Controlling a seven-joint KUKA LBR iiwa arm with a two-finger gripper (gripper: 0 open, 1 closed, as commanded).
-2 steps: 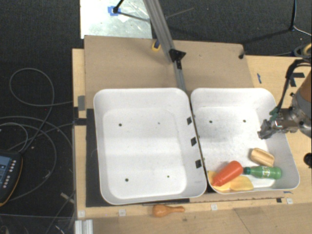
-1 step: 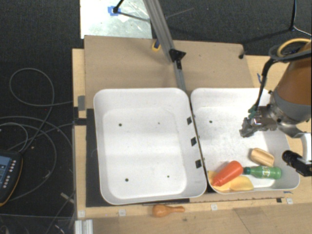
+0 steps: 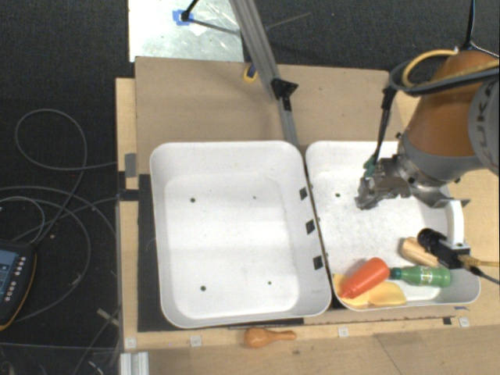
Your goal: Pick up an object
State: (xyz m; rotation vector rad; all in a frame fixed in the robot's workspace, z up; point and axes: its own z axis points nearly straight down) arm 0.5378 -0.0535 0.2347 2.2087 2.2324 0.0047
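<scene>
One grey arm (image 3: 461, 123), banded in orange above the wrist, reaches in from the right and bends down over the right bin (image 3: 344, 170). Its claw (image 3: 373, 194) hangs low above the bare middle of that bin, tilted toward the left. It has nothing in its grip, and whether it is open or closed cannot be told from this angle.

The things to pick lie bunched in the right bin's near corner, well apart from the claw. There is a smooth orange carrot-shaped piece (image 3: 364, 277) resting on a flat yellow piece (image 3: 384, 295). A small green bottle (image 3: 420, 275) lies on its side just beside them, and a rounded tan piece (image 3: 412, 249) sits behind the bottle.

The left bin (image 3: 226, 233) is a shallow white tray with rounded corners and a few dark dots on its floor. Small black clips (image 3: 309, 226) sit along the seam where the two bins meet. Both rest on a pale brown board surface (image 3: 203, 100). A brown pear-shaped object (image 3: 268, 336) lies on the surface in front of the left bin. A slanted metal pole (image 3: 258, 37) crosses the far side. Dark carpet (image 3: 55, 53) surrounds the surface, with thin looping cables (image 3: 47, 139) and a handheld unit (image 3: 12, 276) at the left.
</scene>
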